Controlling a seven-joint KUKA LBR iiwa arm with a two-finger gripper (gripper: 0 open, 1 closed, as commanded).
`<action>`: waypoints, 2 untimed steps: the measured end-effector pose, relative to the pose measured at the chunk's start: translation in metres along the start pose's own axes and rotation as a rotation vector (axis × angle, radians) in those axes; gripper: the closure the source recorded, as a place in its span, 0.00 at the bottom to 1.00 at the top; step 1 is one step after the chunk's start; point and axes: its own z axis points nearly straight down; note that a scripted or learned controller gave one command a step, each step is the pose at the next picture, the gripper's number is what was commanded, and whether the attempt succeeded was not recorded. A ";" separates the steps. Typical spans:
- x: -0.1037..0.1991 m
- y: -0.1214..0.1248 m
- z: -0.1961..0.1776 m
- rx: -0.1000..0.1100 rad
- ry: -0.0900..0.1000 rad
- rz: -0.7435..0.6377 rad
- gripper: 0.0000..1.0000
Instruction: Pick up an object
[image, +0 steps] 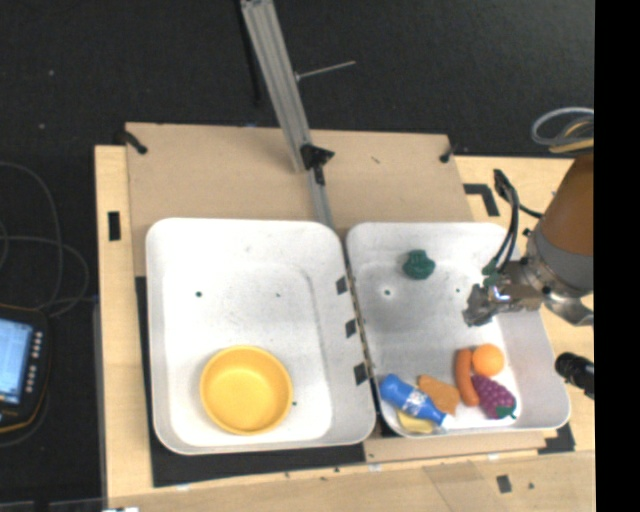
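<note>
Two white bins sit side by side on the surface (250, 170), seen from my one overhead camera. Left bin (250, 270) carries a yellow bowl (246, 388) near its front edge, well apart from everything else. Right bin (400, 320) has the candidates: a green piece (419, 265) alone toward the back, and a cluster piled in the front corner, probably slid there together: a blue item (402, 392), an orange carrot-like piece (439, 392), a red-orange stick (464, 372), an orange ball (488, 359) and purple grapes (495, 395), several touching. Hand (482, 303) hangs over the right bin's right side, between the green piece and the cluster, just behind the orange ball; I see nothing in it. Whether it's open or closed I cannot tell; it's small and blurred. Arm is cut off at the frame's right. The blue item's shape and a yellowish bit at its base are hard to read. My guess: the cluster is the nearest target.
</note>
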 end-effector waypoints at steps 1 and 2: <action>-0.001 0.002 -0.039 0.001 0.000 0.000 1.00; 0.051 0.013 -0.022 0.007 0.003 -0.003 1.00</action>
